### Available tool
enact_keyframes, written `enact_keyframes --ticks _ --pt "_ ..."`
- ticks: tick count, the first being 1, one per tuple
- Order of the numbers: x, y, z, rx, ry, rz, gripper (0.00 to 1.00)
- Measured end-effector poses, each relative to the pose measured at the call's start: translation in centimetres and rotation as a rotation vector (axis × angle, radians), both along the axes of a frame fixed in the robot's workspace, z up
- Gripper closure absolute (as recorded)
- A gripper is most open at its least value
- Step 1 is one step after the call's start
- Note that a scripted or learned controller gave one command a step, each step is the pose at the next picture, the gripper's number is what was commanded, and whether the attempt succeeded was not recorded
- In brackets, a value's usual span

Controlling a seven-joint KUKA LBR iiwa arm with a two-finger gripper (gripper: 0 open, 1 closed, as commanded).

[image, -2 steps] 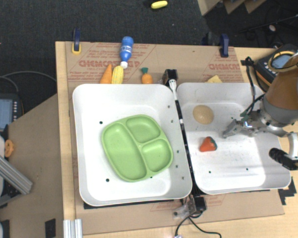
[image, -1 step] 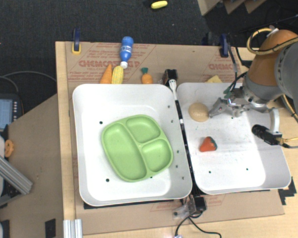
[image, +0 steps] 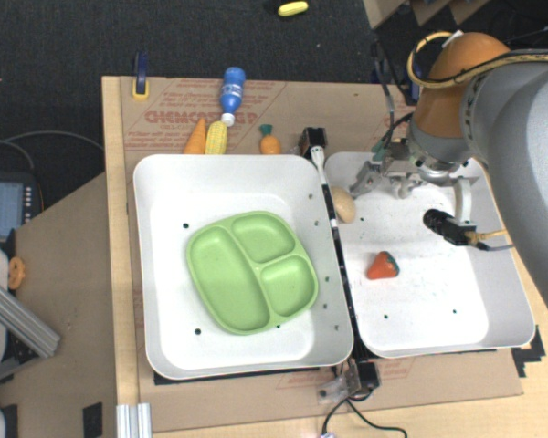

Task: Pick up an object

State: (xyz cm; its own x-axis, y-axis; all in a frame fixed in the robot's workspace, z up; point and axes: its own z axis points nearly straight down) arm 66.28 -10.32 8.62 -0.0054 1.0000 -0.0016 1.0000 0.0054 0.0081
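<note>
My gripper [image: 384,186] hangs over the far left part of the right bin [image: 457,322], open, with nothing between its fingers. A tan egg-shaped object [image: 343,206] rests against the divider between the bins, just left of and slightly nearer than the gripper. A red strawberry-like toy [image: 381,265] lies on the right bin's floor, nearer the front and apart from the gripper. In the left bin [image: 164,190] lies a green divided plate [image: 251,270].
Behind the bins, on the cardboard, lie a blue-and-white bottle [image: 232,89], a yellow corn cob [image: 216,137], an orange carrot [image: 194,138], a small carrot [image: 269,141] and a black item [image: 312,140]. A yellow object [image: 293,8] lies on the dark floor.
</note>
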Motion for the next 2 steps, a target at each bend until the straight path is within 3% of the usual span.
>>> enact_keyframes --ticks 1,2 --pt "-8.5 0.8 -0.2 0.004 0.016 -0.008 0.00" --pt "-15.3 0.9 -0.2 0.004 0.016 -0.009 0.00"
